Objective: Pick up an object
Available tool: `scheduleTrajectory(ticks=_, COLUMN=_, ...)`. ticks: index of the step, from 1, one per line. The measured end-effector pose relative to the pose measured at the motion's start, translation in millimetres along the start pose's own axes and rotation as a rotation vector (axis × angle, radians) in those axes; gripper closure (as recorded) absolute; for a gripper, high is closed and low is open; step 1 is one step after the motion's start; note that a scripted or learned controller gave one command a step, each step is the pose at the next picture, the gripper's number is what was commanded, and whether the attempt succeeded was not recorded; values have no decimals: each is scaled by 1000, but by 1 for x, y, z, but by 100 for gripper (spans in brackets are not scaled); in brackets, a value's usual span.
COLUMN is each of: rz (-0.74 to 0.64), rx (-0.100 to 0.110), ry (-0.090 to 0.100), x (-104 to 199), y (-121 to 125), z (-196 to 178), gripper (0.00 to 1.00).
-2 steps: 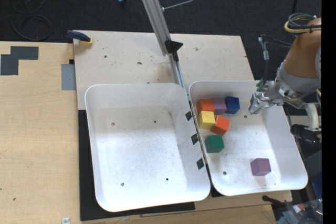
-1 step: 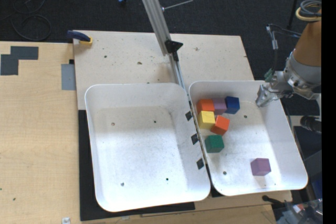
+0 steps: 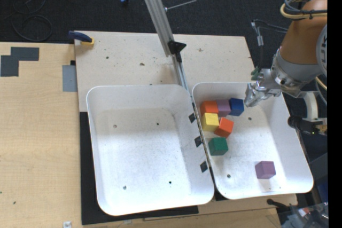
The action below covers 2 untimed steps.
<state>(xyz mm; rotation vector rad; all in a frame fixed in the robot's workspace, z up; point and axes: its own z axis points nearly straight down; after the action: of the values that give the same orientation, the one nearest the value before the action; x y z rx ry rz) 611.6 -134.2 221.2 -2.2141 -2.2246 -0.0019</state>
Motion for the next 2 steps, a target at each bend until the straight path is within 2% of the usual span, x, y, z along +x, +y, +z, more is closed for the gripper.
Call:
scheduleTrajectory(ticks=1, rz=1, rx=1, ry=0, x=56, y=3, z=-10, gripper=100)
scheduleTrajectory(ticks=2, rz=2, rx=3, ry=-1, x=108, y=3, z=1, gripper=100)
